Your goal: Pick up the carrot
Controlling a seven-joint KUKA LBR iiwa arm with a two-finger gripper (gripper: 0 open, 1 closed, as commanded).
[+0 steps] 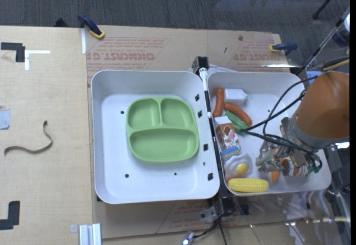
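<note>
The carrot (239, 113), orange with a green leafy end, lies slanted in the upper middle of the right bin (261, 80). My gripper (272, 165) is down in the front right part of that bin, under the orange wrist band and a tangle of cables. It sits to the right of and nearer the front than the carrot, well apart from it. A small orange piece (275, 176) shows just under the gripper; I cannot tell what it is or whether it is held.
Also in the right bin are a red-brown sausage (218, 102), a white block (235, 95), a small carton (228, 139), a fried egg (240, 169) and a corn cob (248, 185). The left bin (105, 138) holds a green divided plate (162, 129).
</note>
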